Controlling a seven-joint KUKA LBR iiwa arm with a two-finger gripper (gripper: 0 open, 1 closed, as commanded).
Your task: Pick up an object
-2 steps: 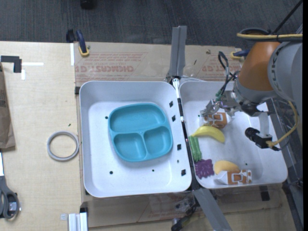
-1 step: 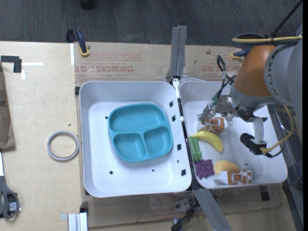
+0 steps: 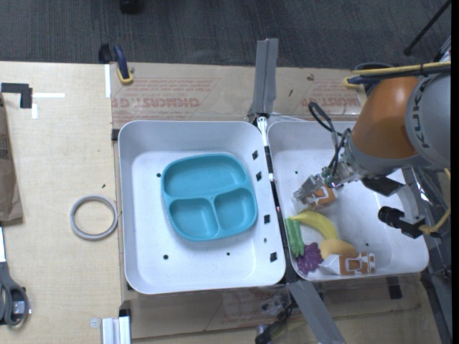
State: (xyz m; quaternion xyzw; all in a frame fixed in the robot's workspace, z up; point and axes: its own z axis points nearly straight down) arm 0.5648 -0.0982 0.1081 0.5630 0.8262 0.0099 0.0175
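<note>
Camera view: the gripper (image 3: pixel 315 188) is lowered in the right bin (image 3: pixel 401 267) onto an orange-and-white carton (image 3: pixel 323 197), just far of the banana (image 3: pixel 315 223). Jaw state cannot be told. A firm closing, then a lift, is called for.

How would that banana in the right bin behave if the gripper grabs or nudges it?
The banana looks like a smooth toy, so probably stiff, light and somewhat slippery. Its curved shape means it may pivot or rock rather than slide straight. It lies against the purple grapes, so a push would likely shift those too.
</note>
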